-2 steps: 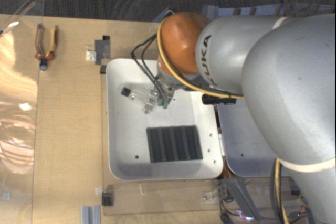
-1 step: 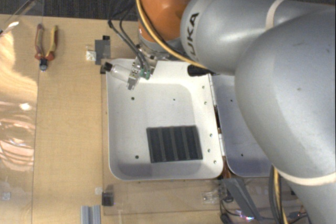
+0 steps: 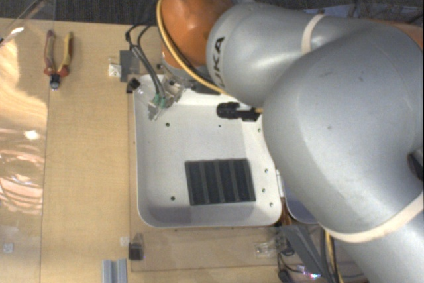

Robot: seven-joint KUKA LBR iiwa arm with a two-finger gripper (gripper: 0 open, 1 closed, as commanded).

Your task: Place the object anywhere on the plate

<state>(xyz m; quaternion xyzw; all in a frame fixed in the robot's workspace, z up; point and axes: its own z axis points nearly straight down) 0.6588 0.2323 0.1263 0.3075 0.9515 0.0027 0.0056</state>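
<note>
Just inside the 11 o'clock corner of one white bin: one gripper, low over the bin floor, pale at the tip with a greenish fleck. How far open, and whether holding anything, cannot tell. Behind it, toward 1 o'clock, one orange band, then one grey arm spreading across to 3 and 4 o'clock.

At 5 o'clock from the gripper and well apart from it: one black ribbed slab, flat on the bin floor, near the bin's 6 o'clock wall but touching no wall. Cannot tell whether plate or object.

Further out at 4 o'clock, under the arm: a sliver of a second white bin, just beside the first.

Out on the wooden bench, three loose things:
- At 10 o'clock, one pair of pliers with red-and-orange handles.
- At 6 o'clock, one small black block, just beyond the bin's rim.
- At 7 o'clock, one grey bracket at the picture's lower edge.
</note>
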